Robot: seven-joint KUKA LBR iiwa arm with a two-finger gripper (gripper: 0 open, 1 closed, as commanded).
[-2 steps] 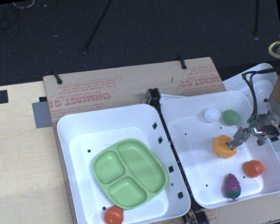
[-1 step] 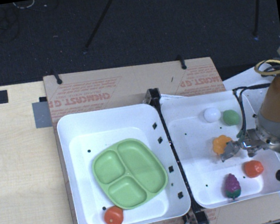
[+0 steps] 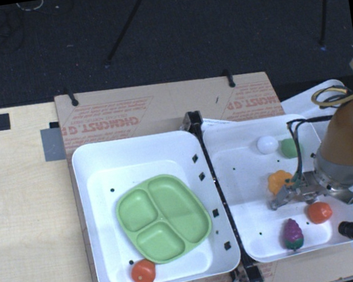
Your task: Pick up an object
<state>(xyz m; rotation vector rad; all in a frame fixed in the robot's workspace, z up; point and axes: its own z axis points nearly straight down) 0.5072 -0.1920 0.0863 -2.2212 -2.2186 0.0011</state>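
Tabletop (image 3: 28,213) with two white bins, arm low in the right bin (image 3: 260,250).
Jaws (image 3: 285,198) beside orange object (image 3: 278,181); jaw state unclear, nothing visibly lifted yet.

The right bin (image 3: 258,237) has five small things in it. A little white ball (image 3: 267,144) sits near the back wall. Just to its right is a green thing (image 3: 288,148), partly hidden by a black cable. Below them, near the middle, is an orange lumpy thing (image 3: 278,182). A round red-orange thing (image 3: 319,212) sits near the front right. Just to its left stands a purple thing with a green base (image 3: 292,234).

The left bin (image 3: 97,183) holds a light green plate with three parts (image 3: 163,218), lying flat and turned at a slant. A small red ball like a tomato (image 3: 143,273) lies in the front left corner, touching the plate's edge.
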